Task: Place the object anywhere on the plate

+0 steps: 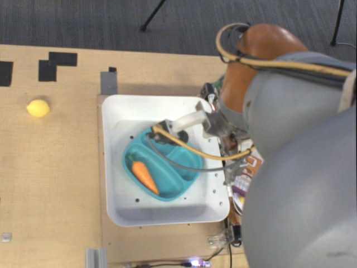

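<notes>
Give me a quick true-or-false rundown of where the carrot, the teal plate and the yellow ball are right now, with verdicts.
1. The carrot lies on the teal plate. True.
2. The teal plate sits on the bare bench, outside any bin. False: it sits inside the white bin.
3. A yellow ball lies on the bench, to the left of the white bin. True.
4. The yellow ball rests on the plate beside the carrot. False: it is out on the bench, well apart from both.
5. The arm reaches over the right side of the white bin. True.
</notes>
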